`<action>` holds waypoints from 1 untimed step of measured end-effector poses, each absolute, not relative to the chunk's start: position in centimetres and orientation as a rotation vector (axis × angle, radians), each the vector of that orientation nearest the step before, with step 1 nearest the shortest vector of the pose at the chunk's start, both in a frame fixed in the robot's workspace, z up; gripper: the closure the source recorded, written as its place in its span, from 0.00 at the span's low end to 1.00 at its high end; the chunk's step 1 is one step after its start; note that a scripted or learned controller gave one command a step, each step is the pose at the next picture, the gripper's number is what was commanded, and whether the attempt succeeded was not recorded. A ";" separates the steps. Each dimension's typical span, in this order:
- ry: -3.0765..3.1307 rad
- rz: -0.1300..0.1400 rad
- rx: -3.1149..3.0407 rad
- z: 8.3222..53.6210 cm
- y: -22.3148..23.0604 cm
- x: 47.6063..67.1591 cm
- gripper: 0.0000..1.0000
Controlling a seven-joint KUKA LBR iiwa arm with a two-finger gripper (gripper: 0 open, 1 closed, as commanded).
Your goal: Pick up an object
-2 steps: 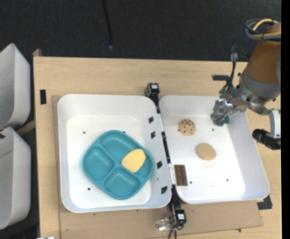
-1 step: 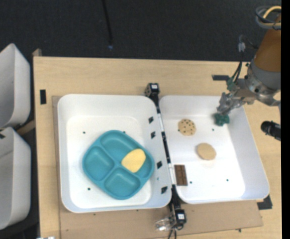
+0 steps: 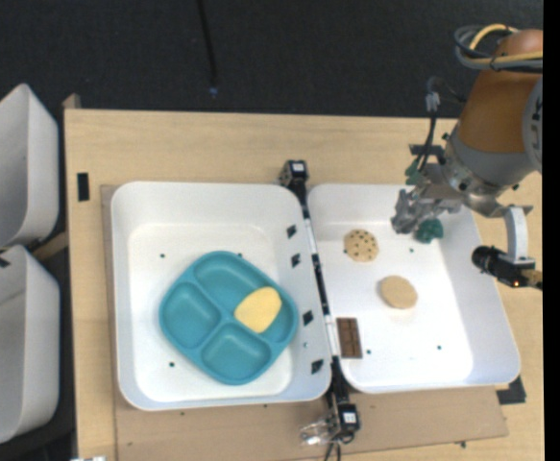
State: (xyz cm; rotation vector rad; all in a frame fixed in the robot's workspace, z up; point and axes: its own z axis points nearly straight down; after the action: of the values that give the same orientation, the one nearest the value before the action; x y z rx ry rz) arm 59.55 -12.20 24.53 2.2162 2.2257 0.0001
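The right bin (image 3: 472, 353) holds a speckled chocolate-chip cookie (image 3: 360, 246), a plain tan round biscuit (image 3: 398, 292) and a small brown bar (image 3: 348, 337) near its left wall. A small teal object (image 3: 431, 227) lies at the bin's back right. My gripper (image 3: 410, 217) is low over the back of the right bin, right beside the teal object and to the right of the cookie. The arm's body hides part of the teal object.
The left bin (image 3: 135, 257) holds a blue sectioned plate (image 3: 203, 325) with a yellow oval piece (image 3: 258, 308) on it. A black-clipped divider (image 3: 310, 257) runs between the bins. White containers (image 3: 11, 171) stand off the bench at the left.
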 end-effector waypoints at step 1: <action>2.229 0.002 2.215 25.1 -6.9 57.5 1.00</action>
State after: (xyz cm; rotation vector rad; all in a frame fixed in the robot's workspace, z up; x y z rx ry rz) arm 57.50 -6.88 25.11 2.2148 2.2285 0.0023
